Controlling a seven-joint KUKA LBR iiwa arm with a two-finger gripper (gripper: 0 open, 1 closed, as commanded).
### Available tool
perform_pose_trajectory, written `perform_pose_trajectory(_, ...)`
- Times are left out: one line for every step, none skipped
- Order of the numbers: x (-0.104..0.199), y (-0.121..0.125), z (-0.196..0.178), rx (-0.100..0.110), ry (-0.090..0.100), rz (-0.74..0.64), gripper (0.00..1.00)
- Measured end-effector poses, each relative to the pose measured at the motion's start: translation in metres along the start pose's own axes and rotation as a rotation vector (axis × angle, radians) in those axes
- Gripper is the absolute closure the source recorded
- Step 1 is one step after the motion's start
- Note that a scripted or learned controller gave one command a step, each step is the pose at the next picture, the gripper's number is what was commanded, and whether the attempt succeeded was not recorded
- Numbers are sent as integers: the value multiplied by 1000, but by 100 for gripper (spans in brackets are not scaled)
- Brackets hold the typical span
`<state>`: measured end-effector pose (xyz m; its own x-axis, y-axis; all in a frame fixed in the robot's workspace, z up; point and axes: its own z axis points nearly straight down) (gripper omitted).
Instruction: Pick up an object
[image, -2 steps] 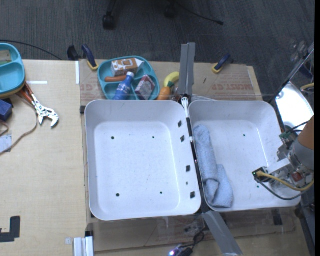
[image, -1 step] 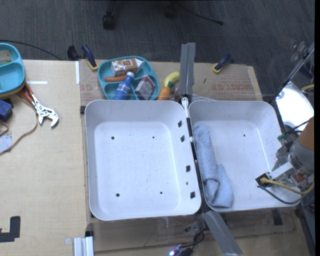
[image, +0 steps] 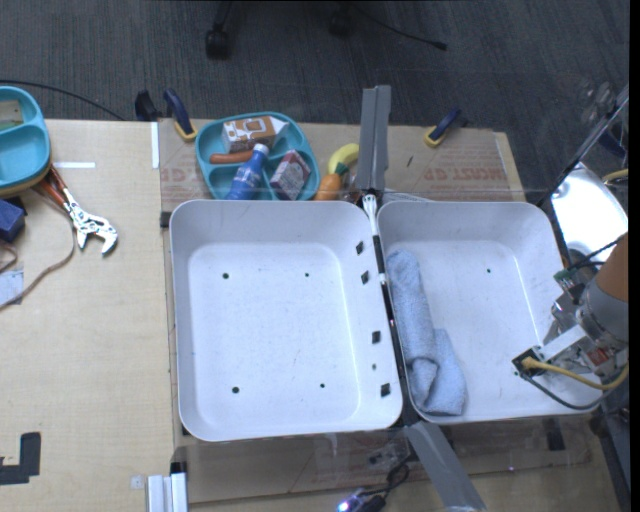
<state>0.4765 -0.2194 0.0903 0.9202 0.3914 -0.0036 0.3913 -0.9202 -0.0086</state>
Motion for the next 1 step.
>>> perform_pose_trajectory(0, 0, 0, 0, 1, 3, 100)
